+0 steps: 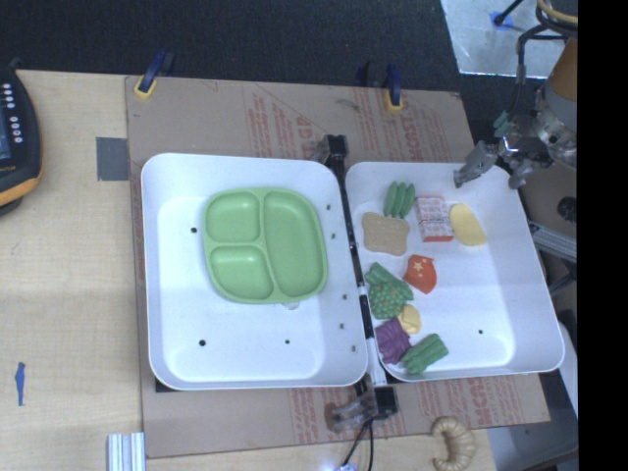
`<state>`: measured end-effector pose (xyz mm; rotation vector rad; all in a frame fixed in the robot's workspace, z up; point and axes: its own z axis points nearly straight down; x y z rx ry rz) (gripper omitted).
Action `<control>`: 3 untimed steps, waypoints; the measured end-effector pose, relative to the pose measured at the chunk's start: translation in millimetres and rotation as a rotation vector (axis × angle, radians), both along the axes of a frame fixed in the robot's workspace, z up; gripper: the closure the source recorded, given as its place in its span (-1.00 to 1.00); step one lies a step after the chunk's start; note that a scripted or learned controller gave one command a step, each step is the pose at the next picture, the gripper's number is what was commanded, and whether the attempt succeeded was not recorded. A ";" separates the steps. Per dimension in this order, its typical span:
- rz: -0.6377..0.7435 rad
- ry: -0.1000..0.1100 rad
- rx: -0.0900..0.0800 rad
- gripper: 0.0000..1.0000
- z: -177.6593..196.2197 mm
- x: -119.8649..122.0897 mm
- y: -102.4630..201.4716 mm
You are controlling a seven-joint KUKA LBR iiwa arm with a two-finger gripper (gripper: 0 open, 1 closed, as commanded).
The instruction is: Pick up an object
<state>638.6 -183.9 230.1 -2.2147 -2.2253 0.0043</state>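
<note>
The gripper hangs at the right bin's upper edge, fingers spread, empty. The lemon lies just below it, upper right: light, hard, smooth, likely slippery; pinch its narrow middle.

Pale wood-grain counter. A brown cardboard sheet lies flat on it, held at the far edge by a yellow clamp and a blue-and-yellow clamp. Two shallow white bins sit side by side on the cardboard: left bin, right bin, rims touching. Grey tape patch left of the cardboard. Black-and-orange handset at the left edge. Small blue mark near front left.
</note>
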 end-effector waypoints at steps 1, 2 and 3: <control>0.007 0.010 0.004 -1.00 -92.2 -19.3 89.3; 0.003 -0.003 -0.002 -1.00 -137.3 19.9 71.8; 0.004 -0.009 -0.005 1.00 -121.1 21.2 70.5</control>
